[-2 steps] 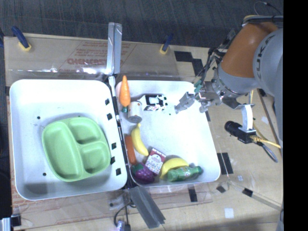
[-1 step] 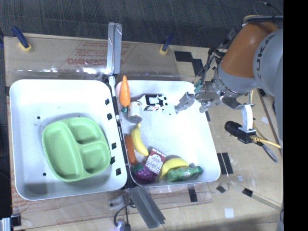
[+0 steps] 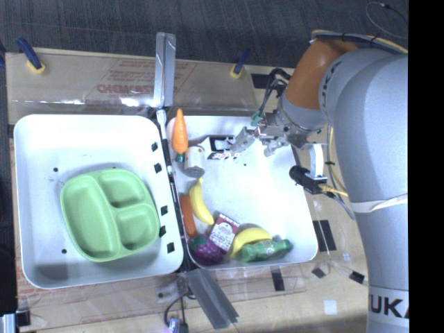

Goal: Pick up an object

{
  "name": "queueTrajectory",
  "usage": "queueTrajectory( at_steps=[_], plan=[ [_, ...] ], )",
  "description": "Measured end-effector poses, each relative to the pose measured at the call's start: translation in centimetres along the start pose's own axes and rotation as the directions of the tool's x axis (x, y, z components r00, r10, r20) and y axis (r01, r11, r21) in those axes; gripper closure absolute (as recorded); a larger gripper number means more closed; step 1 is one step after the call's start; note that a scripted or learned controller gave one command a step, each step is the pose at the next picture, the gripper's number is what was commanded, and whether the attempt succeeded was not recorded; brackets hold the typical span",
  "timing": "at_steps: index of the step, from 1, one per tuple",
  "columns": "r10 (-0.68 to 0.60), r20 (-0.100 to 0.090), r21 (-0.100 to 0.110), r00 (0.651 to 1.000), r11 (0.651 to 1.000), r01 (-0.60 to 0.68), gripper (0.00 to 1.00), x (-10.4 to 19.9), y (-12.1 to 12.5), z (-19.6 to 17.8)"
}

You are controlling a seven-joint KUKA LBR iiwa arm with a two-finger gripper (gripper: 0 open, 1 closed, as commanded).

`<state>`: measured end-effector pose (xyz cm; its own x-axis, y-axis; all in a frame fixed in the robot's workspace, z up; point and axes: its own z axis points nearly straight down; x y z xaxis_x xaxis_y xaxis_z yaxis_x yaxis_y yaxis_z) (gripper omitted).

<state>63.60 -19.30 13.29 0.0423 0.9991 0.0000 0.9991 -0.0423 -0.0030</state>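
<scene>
No single target named, so taken here as the nearest candidate: a small pale cup (image 3: 194,161), lying in the upper left part of the right bin (image 3: 305,217), close against the divider wall. Just above it, an orange carrot (image 3: 180,132), leaning along the same wall. To the right of the cup, the gripper (image 3: 234,144), low over the bin floor, near the cup but apart from it; nothing seen in its grasp. Open or closed: cannot tell, too small and cluttered at the tip.

Further down, a banana (image 3: 201,203) beside an orange stick (image 3: 187,215). Then a crowded heap along the lower wall: purple grapes (image 3: 206,250), a red-and-white packet (image 3: 223,233), a yellow fruit (image 3: 250,238), a green bottle (image 3: 269,249). In the left bin (image 3: 28,158), well apart, a green divided plate (image 3: 109,214).

Possible troubles, as judgement only:
- Closing on bare floor, with the gripper placed between objects and not over one.
- Pushing the cup into the wall instead of taking it, or rolling it away.
- Catching the carrot together with the cup, both being so close.
- In the heap, slipping off rounded pieces that touch each other.
</scene>
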Motion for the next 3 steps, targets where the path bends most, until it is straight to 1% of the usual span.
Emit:
queueTrajectory(
  at_steps=[1,2,3],
  plan=[
    [0.143,-0.002,0.005,0.99,0.99,-0.143,0.0,-0.4,-1.7,0.4],
    [-0.045,0.009,0.008,0.999,0.999,0.045,0.0,3.0,0.8,3.0],
    [-0.056,-0.006,0.015,0.998,0.998,0.056,1.0,3.9,0.9,1.8]
  ],
)
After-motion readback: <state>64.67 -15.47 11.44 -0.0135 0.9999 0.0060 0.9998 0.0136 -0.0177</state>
